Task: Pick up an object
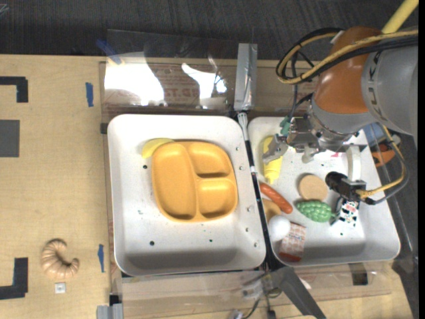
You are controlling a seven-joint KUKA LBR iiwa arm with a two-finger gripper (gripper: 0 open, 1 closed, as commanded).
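The pincer [292, 140] is hung over the yellow banana [271, 167]; its state cannot be told. A neighbouring red sausage [276, 197] could be nudged instead.

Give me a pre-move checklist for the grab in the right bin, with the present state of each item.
1. Arm over the right bin: ok, the gripper hangs above its upper left part.
2. Target close by: ok, the yellow item lies just below the gripper.
3. Finger opening: cannot tell.
4. Object already held: cannot tell.
5. Crowding: not ok, the red sausage-like item lies right beside the yellow item.
6. Left bin uninvolved: ok, the yellow divided tray sits apart from the arm.
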